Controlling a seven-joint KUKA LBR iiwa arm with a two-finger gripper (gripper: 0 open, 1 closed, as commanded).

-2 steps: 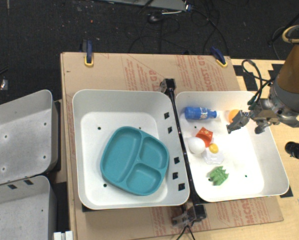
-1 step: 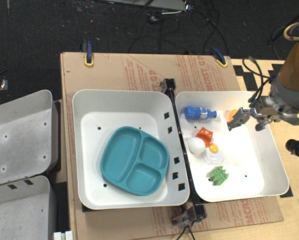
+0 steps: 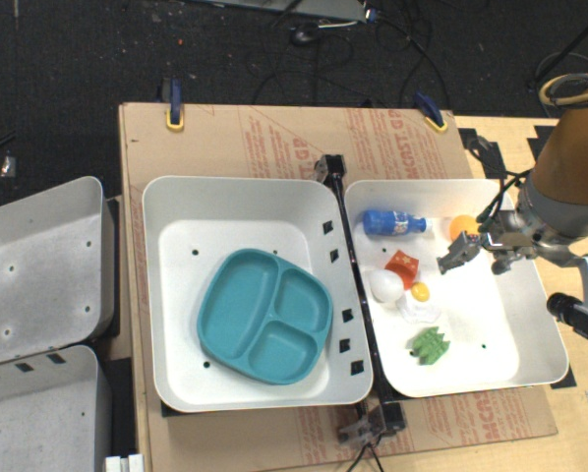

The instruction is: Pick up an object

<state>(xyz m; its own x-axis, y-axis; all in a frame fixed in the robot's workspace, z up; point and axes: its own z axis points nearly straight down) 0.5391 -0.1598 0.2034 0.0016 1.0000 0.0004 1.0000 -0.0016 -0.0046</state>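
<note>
While poised low over the right bin (image 3: 530, 372), with the gripper (image 3: 449, 261) hanging just right of the red piece (image 3: 402, 266) and just below the orange ball (image 3: 462, 226), looks to be in the approach step, with no grasp made yet. Cannot tell whether the pincer stands wide or narrow: too dark and too small against the white floor. Carrying nothing that can be made out. Plenty to choose from, all in that same bin: a blue bottle (image 3: 394, 223) lying on its side near the far wall, a white egg-shaped thing (image 3: 385, 286) touching or nearly touching the red piece, a small yellow bit (image 3: 420, 291) just beside it, and a green leafy toy (image 3: 430, 345) lying apart toward the near wall. Next, probably: settle on the closest target, centre over it, drop straight down, close, then lift clear. Worth minding the crowding around the red piece; easy to nudge a neighbour. Over in the left bin (image 3: 156, 264), only a teal divided plate (image 3: 264, 315). Under both bins, a cardboard sheet (image 3: 255, 136) held by clamps (image 3: 174, 106) at the far edge. Beyond, dark floor with loose cables; at left, white perforated panels (image 3: 38, 254).
</note>
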